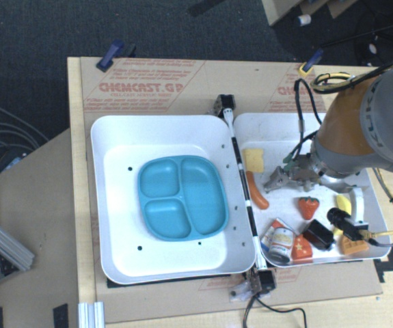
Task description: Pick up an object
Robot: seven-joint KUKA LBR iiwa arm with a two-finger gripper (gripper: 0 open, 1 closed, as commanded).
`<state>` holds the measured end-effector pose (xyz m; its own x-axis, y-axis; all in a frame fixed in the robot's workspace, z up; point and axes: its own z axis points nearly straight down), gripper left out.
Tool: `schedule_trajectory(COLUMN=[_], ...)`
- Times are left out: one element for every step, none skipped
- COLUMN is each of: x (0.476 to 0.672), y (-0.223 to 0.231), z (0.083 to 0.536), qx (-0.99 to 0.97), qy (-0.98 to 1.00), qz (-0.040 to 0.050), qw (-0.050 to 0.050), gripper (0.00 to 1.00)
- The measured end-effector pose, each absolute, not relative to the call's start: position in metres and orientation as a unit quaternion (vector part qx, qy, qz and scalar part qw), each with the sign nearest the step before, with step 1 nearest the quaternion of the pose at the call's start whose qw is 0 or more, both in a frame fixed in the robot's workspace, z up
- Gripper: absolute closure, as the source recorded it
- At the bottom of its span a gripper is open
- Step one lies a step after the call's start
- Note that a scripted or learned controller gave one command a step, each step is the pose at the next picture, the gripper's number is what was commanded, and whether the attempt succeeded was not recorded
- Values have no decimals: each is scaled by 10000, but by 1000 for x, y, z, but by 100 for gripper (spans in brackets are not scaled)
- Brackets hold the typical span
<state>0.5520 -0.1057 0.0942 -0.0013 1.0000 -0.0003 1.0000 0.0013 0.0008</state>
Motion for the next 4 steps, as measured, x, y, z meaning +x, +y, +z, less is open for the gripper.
schedule_trajectory(x=[614,527,483,483], y=[-96,-97,-140,-139], z=[85,84,84,94], qx=[7067,7071,7078,7078], qy=[7075,7071,7064,7064], qz=[1,-6,-7,0], qw=[3,-5,-5,-4], gripper=[0,0,0,100])
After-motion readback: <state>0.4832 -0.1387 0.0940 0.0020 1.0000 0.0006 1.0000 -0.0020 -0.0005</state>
